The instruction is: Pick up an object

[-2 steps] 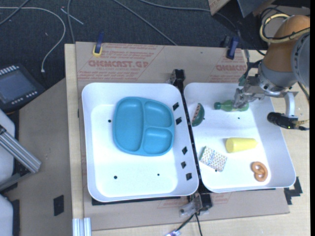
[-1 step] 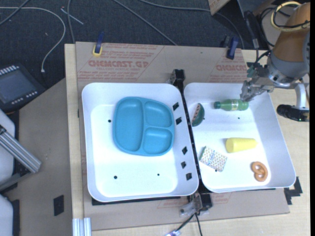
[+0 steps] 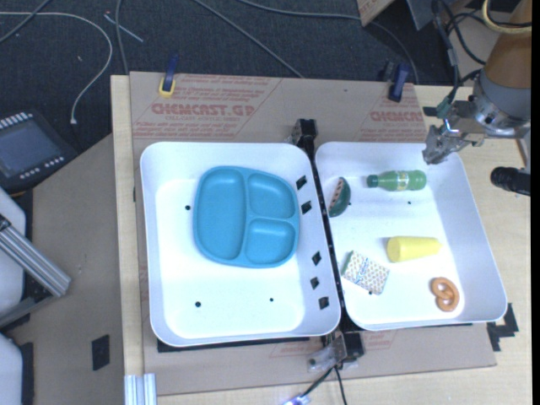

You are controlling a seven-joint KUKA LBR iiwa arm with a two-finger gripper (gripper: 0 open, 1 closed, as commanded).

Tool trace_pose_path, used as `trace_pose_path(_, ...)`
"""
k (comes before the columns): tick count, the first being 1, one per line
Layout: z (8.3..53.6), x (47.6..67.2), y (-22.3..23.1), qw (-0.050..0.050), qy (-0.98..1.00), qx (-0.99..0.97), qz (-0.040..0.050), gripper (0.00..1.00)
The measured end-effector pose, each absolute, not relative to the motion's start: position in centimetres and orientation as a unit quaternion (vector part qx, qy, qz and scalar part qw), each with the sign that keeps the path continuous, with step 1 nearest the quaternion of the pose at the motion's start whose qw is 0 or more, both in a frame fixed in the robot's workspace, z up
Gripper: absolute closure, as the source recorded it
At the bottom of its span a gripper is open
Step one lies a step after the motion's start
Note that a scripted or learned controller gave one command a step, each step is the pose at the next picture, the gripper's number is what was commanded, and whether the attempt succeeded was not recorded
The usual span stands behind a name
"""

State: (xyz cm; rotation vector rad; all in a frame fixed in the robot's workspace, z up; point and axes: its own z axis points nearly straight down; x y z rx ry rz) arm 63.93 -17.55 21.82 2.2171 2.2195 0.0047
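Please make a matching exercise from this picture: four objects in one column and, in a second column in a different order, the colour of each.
Objects:
1. divided plate
2. bottle
3. cup lying on its side
4. pretzel

Colours:
A. yellow
B. orange-brown
C. blue
D. green

Pairs: 1-C, 2-D, 3-A, 4-B

A robotics lab: clamped board (image 3: pixel 253 99), loose cables (image 3: pixel 101 24), white bins (image 3: pixel 160 251)

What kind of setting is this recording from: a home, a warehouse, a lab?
Most likely a robotics lab bench. Two white bins sit on a protective board held by clamps, loose cables run across the dark floor, and toy items such as a green bottle serve as grasp objects.
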Motion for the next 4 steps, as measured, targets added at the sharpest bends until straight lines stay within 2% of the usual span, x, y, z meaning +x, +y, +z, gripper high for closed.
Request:
trace_pose_path(1,27.2,64.1,-17.6,0.003,0.708,0.707,0.0019,1.00)
trace_pose_path(2,27.6,64.3,-12.5,-0.001,0.709,0.705,0.0008,1.00)
trace_pose_path(4,24.5,63.6,-0.6,-0.002,0.709,0.705,-0.0002,1.00)
